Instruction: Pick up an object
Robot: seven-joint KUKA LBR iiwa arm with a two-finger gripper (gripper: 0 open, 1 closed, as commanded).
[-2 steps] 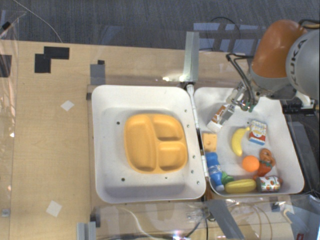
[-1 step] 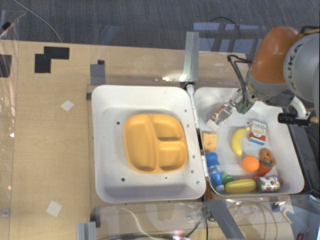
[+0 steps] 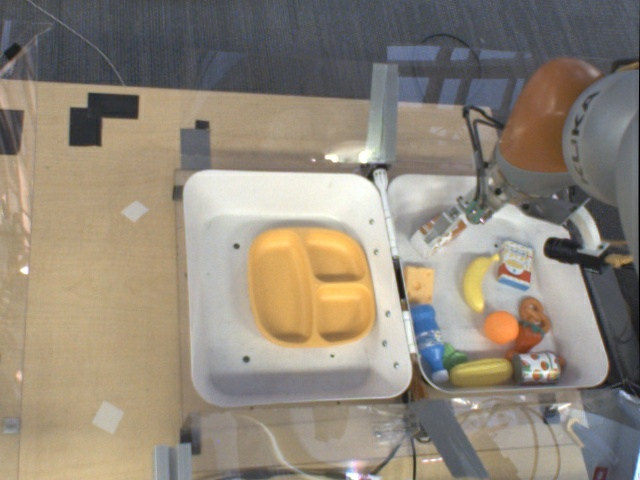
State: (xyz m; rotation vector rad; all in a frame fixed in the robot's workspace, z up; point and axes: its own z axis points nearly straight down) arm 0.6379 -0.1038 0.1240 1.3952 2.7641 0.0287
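Camera view: jaws' opening hidden, above small packet [image 3: 441,230].

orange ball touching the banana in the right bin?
Apart. The camera view shows a strip of white bin floor between the orange ball and the lower tip of the banana.

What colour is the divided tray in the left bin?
Yellow-orange. The divided tray shows plainly in the camera view, lying in the white left bin.
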